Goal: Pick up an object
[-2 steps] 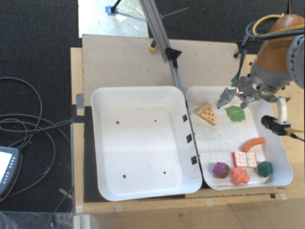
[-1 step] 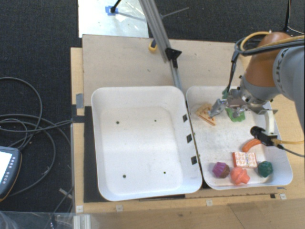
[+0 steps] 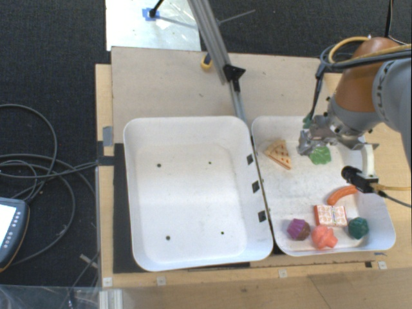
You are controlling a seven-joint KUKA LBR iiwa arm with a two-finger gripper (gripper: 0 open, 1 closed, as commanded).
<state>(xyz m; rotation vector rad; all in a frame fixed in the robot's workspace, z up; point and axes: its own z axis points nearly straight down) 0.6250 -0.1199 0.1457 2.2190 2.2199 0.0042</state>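
I see the gripper point(image 3: 313, 144) low at the right bin's point(image 3: 386, 240) far edge, touching a green object point(image 3: 320, 154); finger state unreadable. Left bin point(image 3: 138, 131) offers open floor.

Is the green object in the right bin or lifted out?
Cannot tell; the green object sits under the gripper, over the right bin.

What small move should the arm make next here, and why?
Probably a short straight lift to test the grasp. The gripper sits low in the right bin, directly over the green object, which touches it. Whether the jaws have closed on it is unclear, so raising slightly would show if it comes along.
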